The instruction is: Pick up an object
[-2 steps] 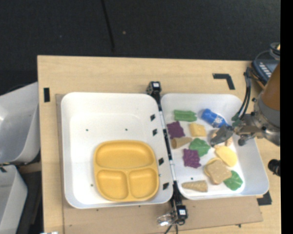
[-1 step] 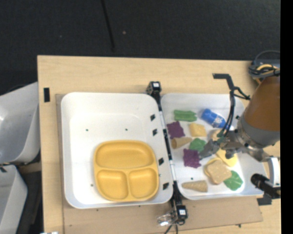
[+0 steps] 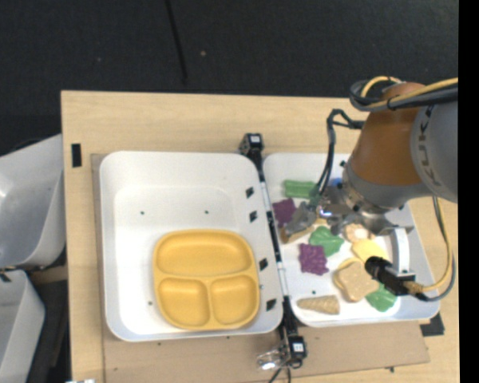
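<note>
Gripper (image 3: pixel 323 214) low over right bin (image 3: pixel 425 308) toys; grip state unreadable, wrist hides bin's middle.

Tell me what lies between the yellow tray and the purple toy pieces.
The divider where the two bins meet, seen in the camera view between the yellow tray and the purple pieces.

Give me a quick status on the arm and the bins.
Tool low over right bin, among the toy pieces. Nothing seen held. Green piece and purple piece close by. Yellow tray in left bin.
</note>
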Action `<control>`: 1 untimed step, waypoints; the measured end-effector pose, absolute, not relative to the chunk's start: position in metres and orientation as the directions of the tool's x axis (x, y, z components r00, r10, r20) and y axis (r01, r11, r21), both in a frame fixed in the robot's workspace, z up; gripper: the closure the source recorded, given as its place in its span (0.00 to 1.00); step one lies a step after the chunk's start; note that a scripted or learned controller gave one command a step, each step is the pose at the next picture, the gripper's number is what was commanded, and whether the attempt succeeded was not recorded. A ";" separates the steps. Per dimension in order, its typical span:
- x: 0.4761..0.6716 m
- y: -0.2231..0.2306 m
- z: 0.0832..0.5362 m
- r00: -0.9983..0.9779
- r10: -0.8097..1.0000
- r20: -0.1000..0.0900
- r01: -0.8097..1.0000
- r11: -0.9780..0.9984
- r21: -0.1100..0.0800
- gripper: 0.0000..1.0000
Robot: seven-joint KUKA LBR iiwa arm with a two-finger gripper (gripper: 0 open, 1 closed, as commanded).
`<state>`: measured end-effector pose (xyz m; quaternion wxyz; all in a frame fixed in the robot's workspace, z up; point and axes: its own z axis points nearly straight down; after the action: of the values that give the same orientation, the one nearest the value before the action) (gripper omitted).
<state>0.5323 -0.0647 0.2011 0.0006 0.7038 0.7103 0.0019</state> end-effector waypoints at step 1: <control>0.486 -0.106 0.116 0.004 1.000 0.000 1.000 -0.004 -0.008 0.00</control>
<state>0.4864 -0.1060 0.1160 -0.0029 0.7087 0.7055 -0.0025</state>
